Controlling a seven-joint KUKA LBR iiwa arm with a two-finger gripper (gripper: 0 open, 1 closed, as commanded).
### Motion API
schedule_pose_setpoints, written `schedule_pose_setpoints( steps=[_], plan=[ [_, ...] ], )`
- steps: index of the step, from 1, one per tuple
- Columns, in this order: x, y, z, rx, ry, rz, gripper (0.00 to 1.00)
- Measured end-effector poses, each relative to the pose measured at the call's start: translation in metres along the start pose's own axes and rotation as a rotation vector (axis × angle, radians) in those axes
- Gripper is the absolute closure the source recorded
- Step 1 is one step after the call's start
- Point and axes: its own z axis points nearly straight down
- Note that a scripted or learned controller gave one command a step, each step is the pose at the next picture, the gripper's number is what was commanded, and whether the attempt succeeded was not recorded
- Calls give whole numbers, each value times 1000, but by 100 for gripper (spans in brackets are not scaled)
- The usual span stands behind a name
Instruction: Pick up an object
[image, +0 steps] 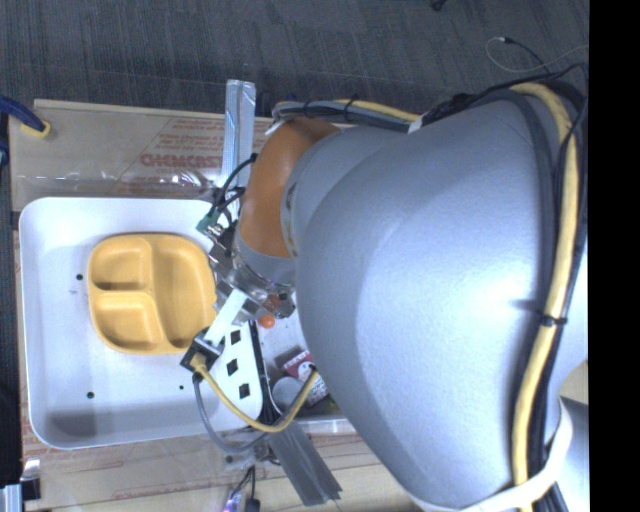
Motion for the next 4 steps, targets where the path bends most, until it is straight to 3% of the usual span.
schedule_pose_setpoints(
  steps=[1, 2, 3, 4],
  plan=[
    [13, 18, -38, -1, 0, -113, 100],
    [38, -27, 71, 1, -2, 229, 100],
    [93, -20, -26, -3, 3, 273, 100],
    [119, -54, -27, -4, 4, 366, 100]
  ],
)
